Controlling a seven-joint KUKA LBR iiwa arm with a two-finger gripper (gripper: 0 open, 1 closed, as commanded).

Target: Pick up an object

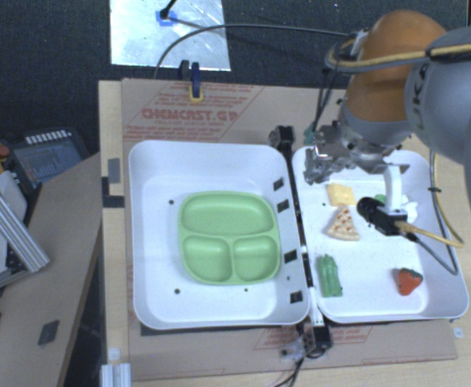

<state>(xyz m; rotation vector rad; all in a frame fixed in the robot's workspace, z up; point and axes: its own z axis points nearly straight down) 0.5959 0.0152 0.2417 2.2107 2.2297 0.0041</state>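
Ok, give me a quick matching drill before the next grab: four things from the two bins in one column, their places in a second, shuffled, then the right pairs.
Things:
1. green sectioned plastic plate
2. red toy strawberry
3. green toy bean pod
4. orange toy pizza slice

Places:
A. right bin, near corner on the arm's side
B. middle of the left bin
C. right bin, just below the yellow cheese piece
D. right bin, near edge, beside the divider between the bins

Pairs: 1-B, 2-A, 3-D, 4-C
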